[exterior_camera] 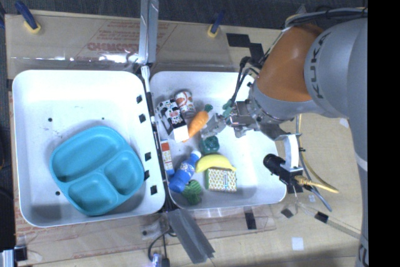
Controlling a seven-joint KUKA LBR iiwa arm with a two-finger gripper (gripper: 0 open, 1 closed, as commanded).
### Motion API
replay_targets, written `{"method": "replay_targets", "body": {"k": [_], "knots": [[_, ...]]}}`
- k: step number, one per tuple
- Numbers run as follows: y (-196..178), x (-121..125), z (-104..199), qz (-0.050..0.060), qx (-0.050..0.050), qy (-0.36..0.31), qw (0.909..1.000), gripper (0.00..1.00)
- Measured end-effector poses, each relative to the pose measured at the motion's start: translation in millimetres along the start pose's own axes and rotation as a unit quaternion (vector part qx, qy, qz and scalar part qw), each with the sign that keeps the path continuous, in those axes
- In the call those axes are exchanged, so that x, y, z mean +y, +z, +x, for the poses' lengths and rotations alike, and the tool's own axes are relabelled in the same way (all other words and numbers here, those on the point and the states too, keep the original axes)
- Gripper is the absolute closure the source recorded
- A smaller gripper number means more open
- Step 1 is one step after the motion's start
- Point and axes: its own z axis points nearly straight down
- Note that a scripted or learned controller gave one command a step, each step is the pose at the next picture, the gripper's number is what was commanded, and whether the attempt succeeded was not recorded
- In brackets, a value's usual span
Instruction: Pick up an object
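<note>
The right bin (262,194) holds a heap of small items: an orange toy carrot (198,122), a yellow banana (214,163), a patterned box (221,180), a dark green lump (210,144), a blue bottle (182,174), a green piece (192,191), a black-and-white carton (167,112) and a small can (183,99). My gripper (220,122) hangs low over the middle of this bin, just right of the carrot and above the green lump. Nothing shows between its fingers.
The left bin (31,97) bears a blue three-compartment tray (95,169). A metal divider (148,34) stands between the bins. The grey arm with its orange band (287,72) covers the right bin's right side. Blue clamps sit at the bench's back edge.
</note>
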Motion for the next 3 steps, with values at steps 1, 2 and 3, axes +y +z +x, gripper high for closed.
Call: {"method": "replay_targets", "body": {"k": [1,2,3], "knots": [[81.7,65.0,20.4,-0.012,-0.001,0.036,0.9993,0.00],[71.1,65.5,22.4,-0.012,0.001,0.034,0.9994,1.00],[71.1,65.5,22.4,-0.012,0.000,0.034,0.9994,0.00]]}}
